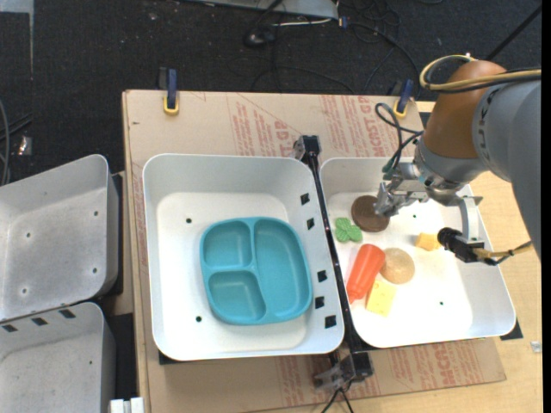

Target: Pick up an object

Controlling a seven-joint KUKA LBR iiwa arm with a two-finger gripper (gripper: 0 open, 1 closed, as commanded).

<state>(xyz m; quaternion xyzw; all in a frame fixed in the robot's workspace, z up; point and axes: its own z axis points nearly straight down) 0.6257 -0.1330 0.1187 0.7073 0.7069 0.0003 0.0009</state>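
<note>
Jaws of the gripper [389,203] hang at the brown disc [370,215] in the right bin [491,312], upper middle of the frame; whether they are wide or narrow I cannot tell. That disc looks flat, stiff and light, best pinched across its rim. Nearby lie a carrot [365,270], green piece [347,230], tan round [398,266] and yellow blocks [381,298]; the left bin [164,231] holds a blue tray [255,269].

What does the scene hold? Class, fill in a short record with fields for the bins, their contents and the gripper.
left bin: blue tray
right bin: brown disc, green piece, carrot, tan disc, yellow block, yellow cube
gripper: low over the brown disc's right edge
grasp: cannot tell
</note>
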